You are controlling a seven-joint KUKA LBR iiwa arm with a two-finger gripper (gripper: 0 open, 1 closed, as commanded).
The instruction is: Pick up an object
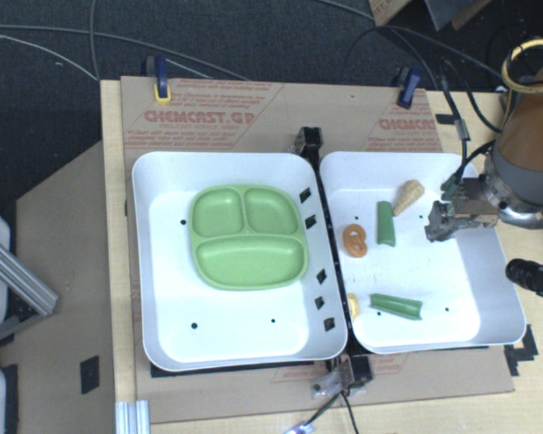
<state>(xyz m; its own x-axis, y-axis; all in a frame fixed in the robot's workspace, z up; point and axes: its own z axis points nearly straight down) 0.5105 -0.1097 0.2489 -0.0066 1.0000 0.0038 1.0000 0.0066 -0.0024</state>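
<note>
Green piece [396, 306] near front rim | tool [437, 223] over right bin [489, 324] | grip unclear, maybe empty

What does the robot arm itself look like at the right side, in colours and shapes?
The grey, rounded robot arm carries an orange band above its wrist and ends in a small dark metal two-finger gripper. Black cables run beside it.

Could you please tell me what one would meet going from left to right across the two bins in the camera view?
Green divided plate → orange ring → upright green piece → tan piece → gripper. The lower green piece overlaps these in left-right position, so I leave it out.
</note>
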